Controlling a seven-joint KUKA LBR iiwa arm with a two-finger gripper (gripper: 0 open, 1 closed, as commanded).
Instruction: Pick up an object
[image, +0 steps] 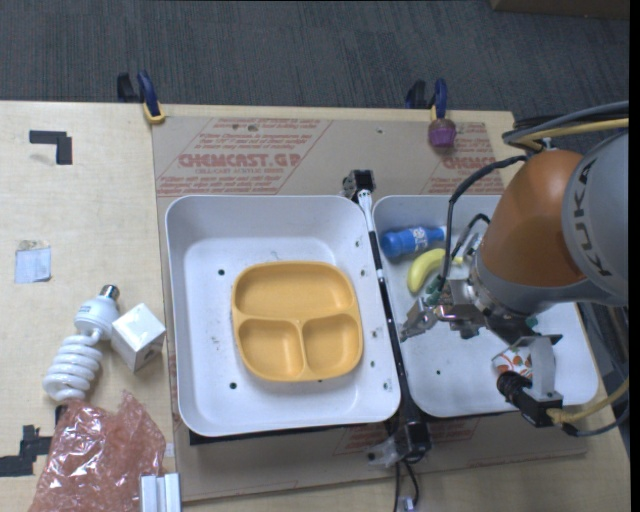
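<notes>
My gripper hangs over the left side of the right bin, just below a yellow banana and near the divider between the bins. Nothing shows between its fingers. A blue bottle lies at the back of the right bin, just above the banana. An orange-and-white object sits at the right of that bin, partly under the arm. A yellow divided plate lies in the middle of the left bin.
The grey and orange arm covers much of the right bin. On the bench to the left lie a spiral light bulb, a small white box and a crumpled pink plastic bag. A purple object sits behind the bins.
</notes>
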